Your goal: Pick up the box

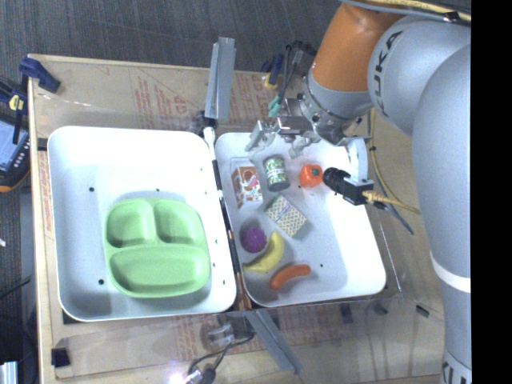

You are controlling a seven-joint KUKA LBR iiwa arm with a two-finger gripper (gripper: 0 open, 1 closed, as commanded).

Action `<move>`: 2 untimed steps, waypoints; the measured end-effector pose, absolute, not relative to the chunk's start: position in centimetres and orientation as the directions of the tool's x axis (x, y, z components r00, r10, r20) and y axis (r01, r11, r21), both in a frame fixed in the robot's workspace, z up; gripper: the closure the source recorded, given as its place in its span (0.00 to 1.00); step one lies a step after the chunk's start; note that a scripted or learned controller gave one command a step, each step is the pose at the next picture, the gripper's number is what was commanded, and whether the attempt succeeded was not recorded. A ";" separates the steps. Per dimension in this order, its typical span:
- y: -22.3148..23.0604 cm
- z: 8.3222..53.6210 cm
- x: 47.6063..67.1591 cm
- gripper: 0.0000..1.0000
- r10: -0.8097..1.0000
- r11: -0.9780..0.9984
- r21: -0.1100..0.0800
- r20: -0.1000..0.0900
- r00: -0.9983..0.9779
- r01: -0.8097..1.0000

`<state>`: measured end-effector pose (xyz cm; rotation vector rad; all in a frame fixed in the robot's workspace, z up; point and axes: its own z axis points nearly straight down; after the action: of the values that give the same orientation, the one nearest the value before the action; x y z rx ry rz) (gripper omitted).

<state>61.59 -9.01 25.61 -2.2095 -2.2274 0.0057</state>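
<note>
The box (247,184) lies flat in the right bin (364,274), toward its ten o'clock corner, close to the wall shared with the left bin (72,158). It is red and white, with its long axis running roughly twelve to six, the top end leaning slightly toward eleven. Just beside it at three o'clock sits a small green can (275,173), and at about five o'clock a checkered packet (286,216). Farther toward six lie a purple ball (254,237), a banana (270,256) and a carrot-like piece (290,274); an orange tomato (311,175) sits past the can.

The gripper (280,134) hangs above the bin's far edge, at the box's one o'clock, fingers spread and holding nothing. I'd say this is the approach: next it needs to shift toward seven, line up across the box's narrow width, and descend without nudging the can. The left bin holds a green divided plate (158,248).
</note>
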 end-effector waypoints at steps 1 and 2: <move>-17.3 16.9 53.8 0.00 0.990 0.140 -0.004 0.001 -0.140 0.990; -20.8 9.7 57.0 0.00 0.997 0.078 0.008 -0.004 -0.078 0.997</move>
<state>56.96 -20.82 9.70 -2.1391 -2.3123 -0.0050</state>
